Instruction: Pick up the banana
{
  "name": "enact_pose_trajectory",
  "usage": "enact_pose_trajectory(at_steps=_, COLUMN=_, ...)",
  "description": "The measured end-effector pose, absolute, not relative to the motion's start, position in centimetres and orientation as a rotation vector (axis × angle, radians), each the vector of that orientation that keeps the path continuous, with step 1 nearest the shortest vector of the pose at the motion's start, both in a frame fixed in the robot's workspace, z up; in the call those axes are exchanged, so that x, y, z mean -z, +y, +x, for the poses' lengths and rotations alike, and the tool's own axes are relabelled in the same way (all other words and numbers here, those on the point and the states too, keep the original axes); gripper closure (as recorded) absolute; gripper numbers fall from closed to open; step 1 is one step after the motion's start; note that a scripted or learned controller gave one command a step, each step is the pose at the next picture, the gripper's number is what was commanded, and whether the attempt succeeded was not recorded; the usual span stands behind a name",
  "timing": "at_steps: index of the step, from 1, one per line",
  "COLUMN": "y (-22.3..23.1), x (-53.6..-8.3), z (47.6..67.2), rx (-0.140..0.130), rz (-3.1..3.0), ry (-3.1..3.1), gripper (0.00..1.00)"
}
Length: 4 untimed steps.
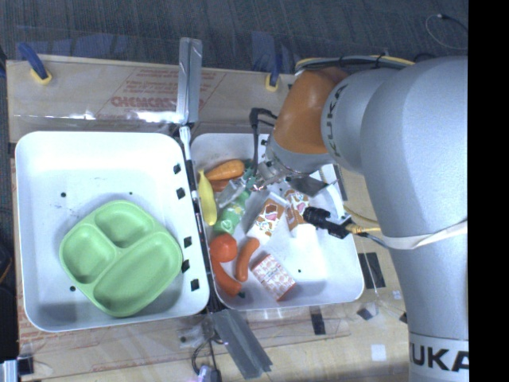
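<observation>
The banana (207,199) is yellow and lies lengthwise against the left wall of the right bin (342,281), near its far end. My gripper (248,191) reaches down into the same bin from under the orange wrist band, just right of the banana, among the piled items. Metal parts of the gripper overlap a green item (231,217) and an orange piece (225,169). The banana lies on its own, apart from the gripper.
A red tomato (223,247), orange sausage-shaped pieces (246,255) and printed snack packets (274,277) crowd the right bin. The left bin (48,165) holds a green divided plate (119,257). The grey arm covers the right bin's far right part.
</observation>
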State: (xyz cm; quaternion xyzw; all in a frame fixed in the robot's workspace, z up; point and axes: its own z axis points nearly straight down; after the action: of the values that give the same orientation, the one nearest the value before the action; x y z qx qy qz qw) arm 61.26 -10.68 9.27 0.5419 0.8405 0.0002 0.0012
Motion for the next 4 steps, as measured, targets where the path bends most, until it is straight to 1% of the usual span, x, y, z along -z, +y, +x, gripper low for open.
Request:
enact_pose_trajectory(at_steps=1, y=-11.2, x=-9.4, z=63.6, rx=-0.001, rz=1.434, ry=2.79, gripper=0.0)
enact_pose_trajectory(at_steps=2, y=-10.4, x=-9.1, z=56.4, rx=0.002, rz=1.74, ry=2.619, gripper=0.0)
enact_pose_trajectory(at_steps=3, y=-10.3, x=-9.1, z=56.4, rx=0.002, rz=1.74, ry=2.619, gripper=0.0)
enact_pose_trajectory(at_steps=4, y=-12.0, x=-9.2, z=62.0, rx=0.002, rz=2.402, ry=2.028, gripper=0.0)
